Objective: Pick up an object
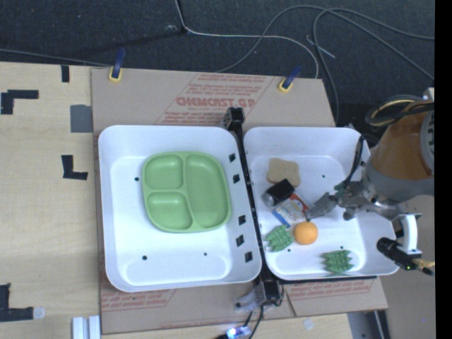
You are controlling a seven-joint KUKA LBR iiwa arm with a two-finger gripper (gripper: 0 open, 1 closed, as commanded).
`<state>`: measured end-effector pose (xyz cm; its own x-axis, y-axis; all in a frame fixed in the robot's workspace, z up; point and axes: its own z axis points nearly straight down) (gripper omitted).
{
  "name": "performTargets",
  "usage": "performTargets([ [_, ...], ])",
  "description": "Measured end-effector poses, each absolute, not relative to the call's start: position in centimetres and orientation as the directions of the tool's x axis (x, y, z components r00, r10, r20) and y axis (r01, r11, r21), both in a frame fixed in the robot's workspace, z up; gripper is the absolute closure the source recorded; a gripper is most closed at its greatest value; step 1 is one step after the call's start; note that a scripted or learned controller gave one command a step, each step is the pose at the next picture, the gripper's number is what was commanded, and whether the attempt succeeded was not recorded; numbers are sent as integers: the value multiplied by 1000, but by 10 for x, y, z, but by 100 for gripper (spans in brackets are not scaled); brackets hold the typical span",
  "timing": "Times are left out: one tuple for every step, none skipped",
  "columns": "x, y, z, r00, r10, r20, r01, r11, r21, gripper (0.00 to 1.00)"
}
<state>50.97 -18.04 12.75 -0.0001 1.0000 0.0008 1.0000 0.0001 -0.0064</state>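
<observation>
Camera view: fixed overhead slant on two white bins set side by side on a cardboard sheet.
Arm: enters from the right, wrist above the right bin's [332,138] right wall.
Gripper [326,203]: low over the right bin's middle, pointing left; whether it is open or closed cannot be told at this resolution, and nothing is seen between its tips.
Candidate objects: orange ball [306,233] just below-left of the gripper; black block [280,191] to its left; tan piece [283,169] further up; two green toys, one [279,238] beside the ball, one [337,261] near the front wall.
Small items: red and blue bits [295,205] lie between block and ball, too small to identify.
Left bin [113,189]: holds a green divided plate [187,191], well apart from the gripper.
Risk, ball: judged likely to roll if struck off-centre, since it is round and unsupported.
Risk, clutter: ball, green toy and small bits lie close; a closing stroke could catch two things or push one aside.
Risk, divider: block sits near the centre wall; a leftward overrun could jam it there.
Open room: bare floor along the right bin's upper right and between ball and front-right toy.
Edges: front wall close behind the lower green toy, limiting approach from that side.
</observation>
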Motion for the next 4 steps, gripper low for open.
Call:
performTargets([
  [510,-180,83,-1,1000,-2,1000,1,0,0],
  [511,-181,96,-1,1000,-3,1000,1,3,100],
  [509,-181,159,-1,1000,-1,1000,1,4,100],
  [507,-178,222,-2,1000,-2,1000,2,5,100],
])
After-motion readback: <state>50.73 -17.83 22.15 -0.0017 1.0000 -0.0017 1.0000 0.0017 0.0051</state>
